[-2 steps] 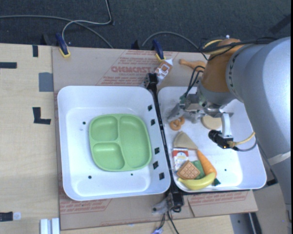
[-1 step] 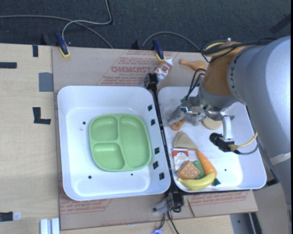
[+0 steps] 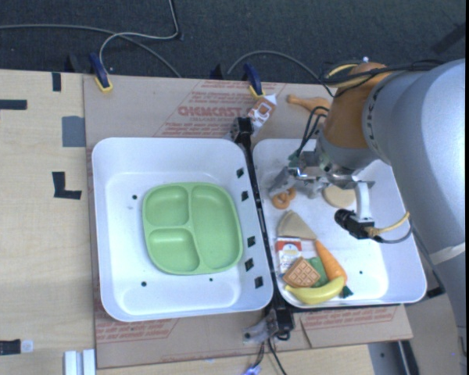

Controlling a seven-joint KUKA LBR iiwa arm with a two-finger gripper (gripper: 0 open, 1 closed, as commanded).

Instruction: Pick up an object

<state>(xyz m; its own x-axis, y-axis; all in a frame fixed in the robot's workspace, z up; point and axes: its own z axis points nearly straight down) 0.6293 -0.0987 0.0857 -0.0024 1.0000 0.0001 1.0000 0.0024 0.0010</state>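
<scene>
The right bin (image 3: 391,283) holds several toy foods: a small brown pretzel-like piece (image 3: 282,200), a beige wedge (image 3: 295,226), a white and red carton (image 3: 289,251), a waffle square (image 3: 301,272), a carrot (image 3: 331,261), a yellow banana (image 3: 320,291) and a pale round piece (image 3: 340,196). My gripper (image 3: 285,181) hangs low in the bin's upper left part, just above the brown piece, reaching in from the grey arm (image 3: 406,123) on the right. Nothing is visibly held between its parts.
The left bin (image 3: 113,209) holds a green divided plate (image 3: 192,227). A black clip rail (image 3: 250,201) runs between the bins. Cables and blue clamps (image 3: 102,75) lie on the cardboard behind. A black cable loop (image 3: 358,223) hangs from the wrist over the right bin.
</scene>
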